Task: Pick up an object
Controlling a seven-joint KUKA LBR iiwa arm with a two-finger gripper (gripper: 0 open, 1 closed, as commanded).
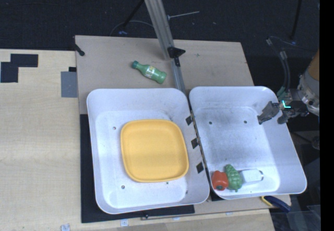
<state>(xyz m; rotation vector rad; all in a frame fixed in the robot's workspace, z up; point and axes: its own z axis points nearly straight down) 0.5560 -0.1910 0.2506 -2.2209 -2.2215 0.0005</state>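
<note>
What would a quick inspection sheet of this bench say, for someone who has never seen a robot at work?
Surface: tan board bearing two shallow white bins, the left bin and the right bin, side by side.
Job's things: yellow plate flat in the left bin; red object, green object and white object bunched at the right bin's near edge.
Clutter: green bottle lying on its side on the board, outside the bins.
Grippers: gripper over the right bin's far right rim, holding nothing.
Cables: dark cables on the black floor behind.
Surroundings: metal rail standing behind the bins; pale wooden table at left.
</note>
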